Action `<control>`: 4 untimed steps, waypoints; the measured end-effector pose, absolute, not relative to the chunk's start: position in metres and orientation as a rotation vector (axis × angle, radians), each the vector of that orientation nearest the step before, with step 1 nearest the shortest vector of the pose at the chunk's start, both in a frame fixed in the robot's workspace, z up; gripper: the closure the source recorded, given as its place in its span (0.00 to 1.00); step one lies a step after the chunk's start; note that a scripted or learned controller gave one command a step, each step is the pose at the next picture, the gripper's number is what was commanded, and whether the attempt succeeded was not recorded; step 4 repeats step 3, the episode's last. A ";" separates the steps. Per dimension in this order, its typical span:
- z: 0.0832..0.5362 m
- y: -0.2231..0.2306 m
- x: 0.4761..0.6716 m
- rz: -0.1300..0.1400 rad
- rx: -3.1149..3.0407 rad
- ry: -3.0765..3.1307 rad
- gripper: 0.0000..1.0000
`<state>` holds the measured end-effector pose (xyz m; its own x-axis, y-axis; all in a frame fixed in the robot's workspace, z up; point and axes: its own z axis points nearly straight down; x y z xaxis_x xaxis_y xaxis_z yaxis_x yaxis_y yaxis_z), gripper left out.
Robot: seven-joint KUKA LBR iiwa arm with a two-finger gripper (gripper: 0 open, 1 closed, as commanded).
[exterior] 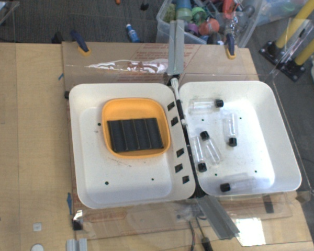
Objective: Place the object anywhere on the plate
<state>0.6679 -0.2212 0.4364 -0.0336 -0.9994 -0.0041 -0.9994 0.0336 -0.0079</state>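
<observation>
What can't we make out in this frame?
- Vials in the right bin, camera view: clear plastic on white, so the outlines fade and the exact count is unsure; the black caps read best.
- Plate in the left bin: the dark ribbed block covers its floor.
- Block: too small to identify.
- Clutter in the tub at the top edge: cut off.

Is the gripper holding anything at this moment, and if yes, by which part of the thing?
Nothing is seen held. The clear vials lie loose in the right bin, and the orange plate sits in the left bin.
</observation>
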 end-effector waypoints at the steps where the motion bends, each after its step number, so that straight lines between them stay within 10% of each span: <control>1: 0.436 -0.221 0.668 -0.004 -2.469 1.930 1.00; 4: 0.435 -0.207 0.668 -0.003 -2.996 0.930 1.00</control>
